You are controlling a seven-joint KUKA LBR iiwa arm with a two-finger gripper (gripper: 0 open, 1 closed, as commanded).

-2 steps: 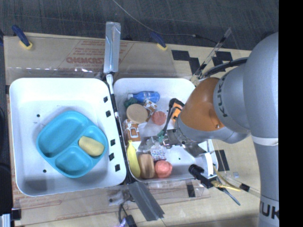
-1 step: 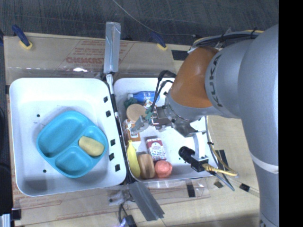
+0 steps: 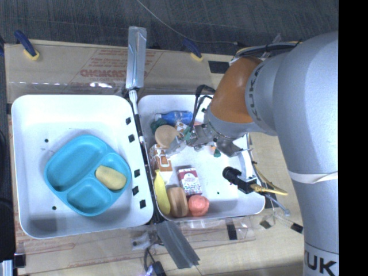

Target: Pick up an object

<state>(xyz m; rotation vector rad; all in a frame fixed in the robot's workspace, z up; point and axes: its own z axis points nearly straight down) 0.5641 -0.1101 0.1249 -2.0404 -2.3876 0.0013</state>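
Tool [image 3: 192, 135] sits low in your right bin [image 3: 244, 203], upper middle, beside the tan round object [image 3: 165, 135] and blue wrapper [image 3: 174, 118]; whether it is spread or pinching, cannot tell. Nothing visibly held. Along the bin's front you have a banana [image 3: 161, 194], bread roll [image 3: 177, 200], pink ball [image 3: 198, 204], red box [image 3: 189, 180]. Left bin [image 3: 34, 111]: blue tray [image 3: 69, 165] carrying a yellow potato-like piece [image 3: 111, 177].

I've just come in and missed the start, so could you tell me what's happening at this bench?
The grey arm reaches in over the right bin, its gripper low among the clutter near a round tan object and a blue item. I can't tell whether it has hold of anything. A banana, a small red box and a pink ball lie nearer the front. In the left bin, a blue divided plate holds a yellow potato-like object.
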